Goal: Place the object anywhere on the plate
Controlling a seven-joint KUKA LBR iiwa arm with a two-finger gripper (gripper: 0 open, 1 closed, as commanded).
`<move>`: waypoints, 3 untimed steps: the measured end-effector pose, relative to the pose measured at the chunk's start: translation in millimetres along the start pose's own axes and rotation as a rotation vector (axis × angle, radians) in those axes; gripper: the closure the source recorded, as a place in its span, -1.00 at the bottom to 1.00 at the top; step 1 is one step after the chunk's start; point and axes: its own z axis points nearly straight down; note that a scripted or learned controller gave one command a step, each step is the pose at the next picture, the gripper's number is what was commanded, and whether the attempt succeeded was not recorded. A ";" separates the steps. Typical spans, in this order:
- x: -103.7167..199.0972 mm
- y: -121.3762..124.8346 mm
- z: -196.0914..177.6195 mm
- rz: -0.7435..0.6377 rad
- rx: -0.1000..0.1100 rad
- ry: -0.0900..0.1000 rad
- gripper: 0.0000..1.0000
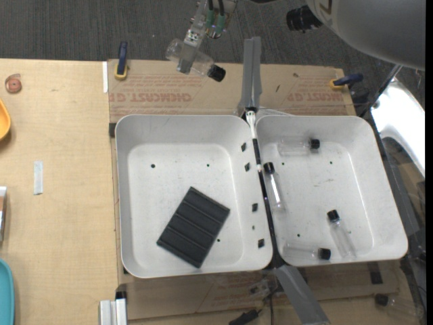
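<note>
A black ridged plate [194,226] lies flat in the left bin [135,181], toward its front. My gripper [192,46] hangs high over the cardboard behind the left bin, well back from the plate. It is shut on a clear vial [186,56] with a black cap [216,73]; the vial lies crosswise at the fingertips, its cap pointing right.
The right bin [379,202] holds several more clear black-capped vials, such as one at the back [298,146], one along the divider [272,185] and one at the front right [340,234]. Blue clamps [122,56] [345,81] pin the cardboard. A wooden table [54,181] lies left.
</note>
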 end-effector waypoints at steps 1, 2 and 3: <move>-11.5 1.9 17.1 -0.481 -0.003 0.005 1.00; -13.4 1.6 8.5 -0.477 -0.005 0.003 1.00; -15.3 1.4 0.2 -0.474 -0.006 0.001 1.00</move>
